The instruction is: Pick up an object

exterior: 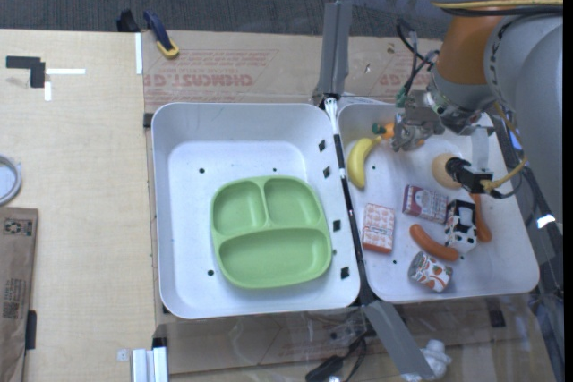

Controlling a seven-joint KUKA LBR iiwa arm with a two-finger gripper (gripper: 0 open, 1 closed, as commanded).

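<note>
Right bin [501, 282] held toys; gripper [410, 135] hung beside banana [359, 162], grip state not discernible.

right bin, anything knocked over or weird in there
The small cup near the right bin's front edge lies tipped on its side. The other toys lie flat and scattered, nothing looks spilled or broken.

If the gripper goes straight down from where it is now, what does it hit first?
Probably the bare floor of the right bin near its back wall. The gripper hangs just right of the banana, beside a small orange item; depth is unclear, so either could be clipped.
</note>
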